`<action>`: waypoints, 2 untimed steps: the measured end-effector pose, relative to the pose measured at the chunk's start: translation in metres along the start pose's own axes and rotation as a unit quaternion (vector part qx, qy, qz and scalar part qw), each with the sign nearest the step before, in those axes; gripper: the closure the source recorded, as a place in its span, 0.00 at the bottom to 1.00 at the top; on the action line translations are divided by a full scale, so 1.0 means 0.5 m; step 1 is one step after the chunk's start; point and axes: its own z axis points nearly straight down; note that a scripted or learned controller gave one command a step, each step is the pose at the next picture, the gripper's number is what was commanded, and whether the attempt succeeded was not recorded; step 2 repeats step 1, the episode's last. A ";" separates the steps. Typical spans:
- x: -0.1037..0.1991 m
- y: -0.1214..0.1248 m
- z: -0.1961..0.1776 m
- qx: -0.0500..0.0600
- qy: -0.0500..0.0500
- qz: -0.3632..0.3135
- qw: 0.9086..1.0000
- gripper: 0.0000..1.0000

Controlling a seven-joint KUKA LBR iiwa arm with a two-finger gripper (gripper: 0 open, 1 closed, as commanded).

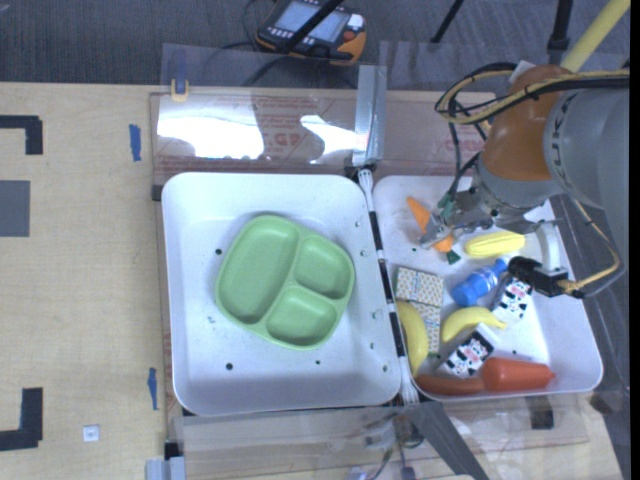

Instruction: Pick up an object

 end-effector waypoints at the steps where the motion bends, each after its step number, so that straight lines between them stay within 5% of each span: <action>1: 0.052 0.079 -0.174 0.002 -0.001 -0.001 1.000 1.00; 2: 0.052 0.079 -0.174 0.002 -0.001 -0.001 1.000 1.00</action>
